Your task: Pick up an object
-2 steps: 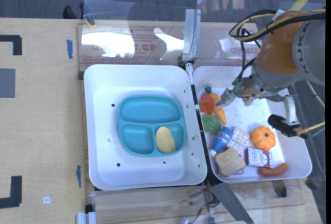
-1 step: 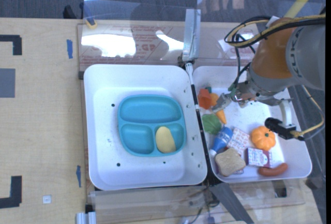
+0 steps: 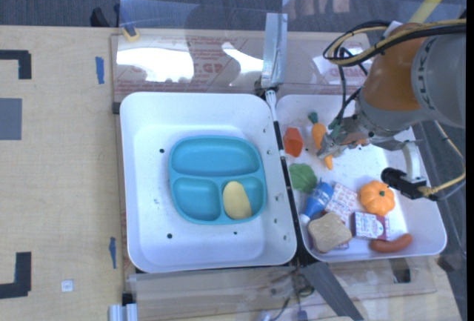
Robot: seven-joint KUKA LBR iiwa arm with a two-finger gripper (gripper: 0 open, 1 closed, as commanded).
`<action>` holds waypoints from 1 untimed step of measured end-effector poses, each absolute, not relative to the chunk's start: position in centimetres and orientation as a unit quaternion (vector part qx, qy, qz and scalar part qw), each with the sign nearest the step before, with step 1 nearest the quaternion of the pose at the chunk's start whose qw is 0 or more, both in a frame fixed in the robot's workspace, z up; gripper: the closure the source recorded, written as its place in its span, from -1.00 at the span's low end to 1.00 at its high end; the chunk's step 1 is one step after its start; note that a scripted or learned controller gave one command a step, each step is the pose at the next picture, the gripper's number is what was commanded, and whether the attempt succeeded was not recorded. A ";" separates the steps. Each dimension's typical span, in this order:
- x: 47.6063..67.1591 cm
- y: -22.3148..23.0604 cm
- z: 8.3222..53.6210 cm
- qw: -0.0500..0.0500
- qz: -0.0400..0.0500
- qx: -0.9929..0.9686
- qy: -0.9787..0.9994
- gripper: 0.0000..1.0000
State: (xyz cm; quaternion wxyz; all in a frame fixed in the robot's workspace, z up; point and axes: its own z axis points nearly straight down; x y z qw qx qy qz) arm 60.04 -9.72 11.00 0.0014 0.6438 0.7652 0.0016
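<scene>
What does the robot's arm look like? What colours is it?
The arm is fat, round and grey, with a wide orange band near its wrist. Black and yellow cables loop around it. Its small hand looks dark and metal.

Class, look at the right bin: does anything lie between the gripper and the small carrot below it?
Nothing visible does. The gripper sits directly over the small carrot in the right bin. The orange block lies beside, not between.

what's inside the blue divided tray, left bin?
The blue divided tray holds one yellow potato-shaped item, in the lower right compartment. The other two compartments show bare blue. Whatever sits under the tray is covered.
</scene>
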 end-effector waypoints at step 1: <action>61.7 -4.1 21.3 0.004 0.004 0.660 0.751 1.00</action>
